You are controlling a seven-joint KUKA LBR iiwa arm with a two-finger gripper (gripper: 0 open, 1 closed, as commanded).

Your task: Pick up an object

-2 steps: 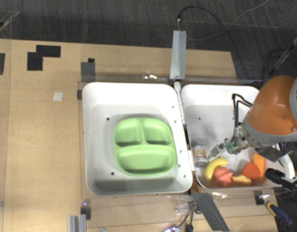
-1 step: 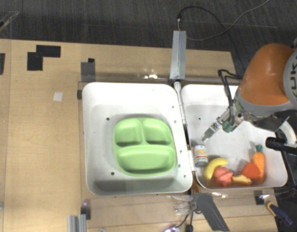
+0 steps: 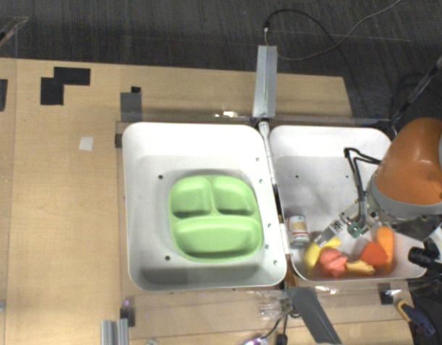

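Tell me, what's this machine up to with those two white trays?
A robot arm with an orange band reaches in from the right over the right bin, low above a small heap of toy food in its near corner: a yellow piece, a pink one, orange ones, and a small can beside them. Its gripper sits just above the heap; whether it has caught anything is unclear. The left bin holds a green divided plate.

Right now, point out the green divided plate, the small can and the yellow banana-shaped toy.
green divided plate (image 3: 215,218): camera view, ridge between compartments.
small can (image 3: 298,228): camera view, its side.
yellow banana-shaped toy (image 3: 313,253): camera view, left end.
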